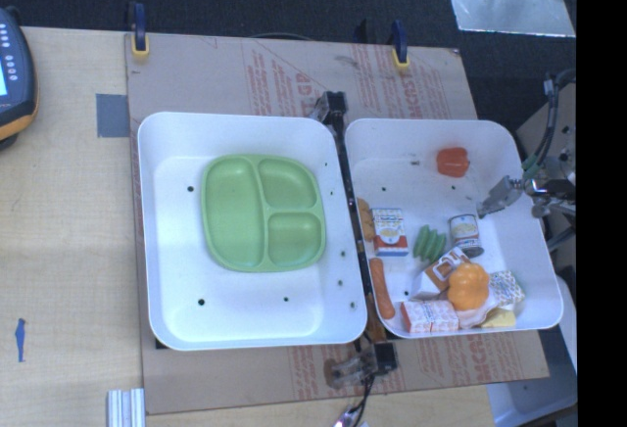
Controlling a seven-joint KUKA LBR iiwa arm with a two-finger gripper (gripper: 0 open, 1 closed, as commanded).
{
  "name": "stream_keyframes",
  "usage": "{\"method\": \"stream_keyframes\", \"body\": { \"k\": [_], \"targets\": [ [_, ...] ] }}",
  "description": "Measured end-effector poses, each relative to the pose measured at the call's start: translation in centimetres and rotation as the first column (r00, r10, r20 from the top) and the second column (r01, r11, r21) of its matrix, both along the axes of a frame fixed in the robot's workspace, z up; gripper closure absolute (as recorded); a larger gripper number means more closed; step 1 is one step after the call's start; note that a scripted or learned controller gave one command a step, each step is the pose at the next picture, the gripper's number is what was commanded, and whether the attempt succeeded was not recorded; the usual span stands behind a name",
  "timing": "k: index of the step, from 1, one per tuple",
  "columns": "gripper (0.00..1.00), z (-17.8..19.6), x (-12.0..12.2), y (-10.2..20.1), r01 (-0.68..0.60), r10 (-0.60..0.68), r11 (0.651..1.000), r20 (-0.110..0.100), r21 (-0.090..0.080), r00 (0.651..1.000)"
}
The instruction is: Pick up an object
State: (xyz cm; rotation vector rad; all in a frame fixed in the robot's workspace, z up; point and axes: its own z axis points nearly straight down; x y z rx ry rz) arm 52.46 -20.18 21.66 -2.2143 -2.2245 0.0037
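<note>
End effector (pixel 502 192) low over right bin's (pixel 509 136) right side, fingers' spread not discernible, nothing seen in its grip. Just beside it: small can (pixel 463 230). Red tomato (pixel 452 161) near bin's far wall. Orange fruit (pixel 468 286), cartons, carrot (pixel 380 287) heaped near corner. Left bin (pixel 176 317) holds green divided plate (pixel 264 213).

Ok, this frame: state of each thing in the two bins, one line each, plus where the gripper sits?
green divided plate: flat in the left bin, nothing on it
red item: alone at the right bin's far side
can: upright, mid bin
orange fruit: resting on the pile of packets
carrot: lying along the bin's left wall
green pods: lying beside a small carton
gripper: over the right bin's right edge, holding nothing
</note>
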Motion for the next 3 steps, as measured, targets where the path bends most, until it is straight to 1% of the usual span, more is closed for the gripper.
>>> {"method": "stream_keyframes", "body": {
  "k": [1, 2, 3],
  "targets": [
    [0.00, -7.2, 8.3, 0.3, -0.004, 0.004, 1.000, 0.007, -0.004, 1.000],
    [0.00, -12.5, 13.5, -0.9, -0.004, 0.004, 1.000, 0.007, -0.002, 1.000],
    [0.00, -12.5, 13.1, 0.7, 0.000, 0.000, 1.000, -0.001, 0.000, 1.000]
  ]
}}
